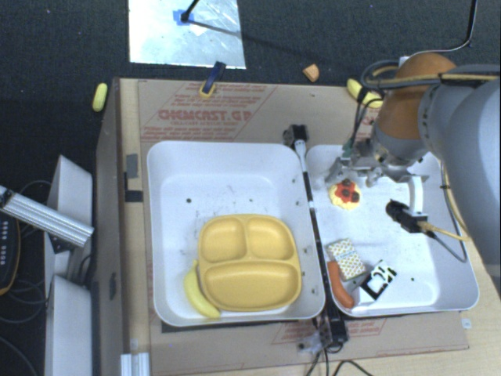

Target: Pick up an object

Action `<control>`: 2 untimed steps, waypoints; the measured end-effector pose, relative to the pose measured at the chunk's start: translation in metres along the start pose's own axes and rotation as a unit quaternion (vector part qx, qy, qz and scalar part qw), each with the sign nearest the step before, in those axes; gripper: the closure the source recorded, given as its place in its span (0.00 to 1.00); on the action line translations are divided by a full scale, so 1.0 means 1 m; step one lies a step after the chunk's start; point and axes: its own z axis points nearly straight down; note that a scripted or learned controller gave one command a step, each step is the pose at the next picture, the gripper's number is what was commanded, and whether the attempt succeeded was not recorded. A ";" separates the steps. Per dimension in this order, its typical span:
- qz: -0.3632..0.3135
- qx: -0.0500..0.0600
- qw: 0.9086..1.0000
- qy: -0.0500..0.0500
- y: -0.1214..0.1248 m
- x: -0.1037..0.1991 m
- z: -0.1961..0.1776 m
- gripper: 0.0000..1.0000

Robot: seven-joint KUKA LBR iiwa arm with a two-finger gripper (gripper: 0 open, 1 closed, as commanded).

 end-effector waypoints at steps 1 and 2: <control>0.001 0.005 1.000 0.001 -0.018 0.009 0.014 0.00; 0.001 0.004 1.000 0.000 -0.007 -0.011 0.014 0.00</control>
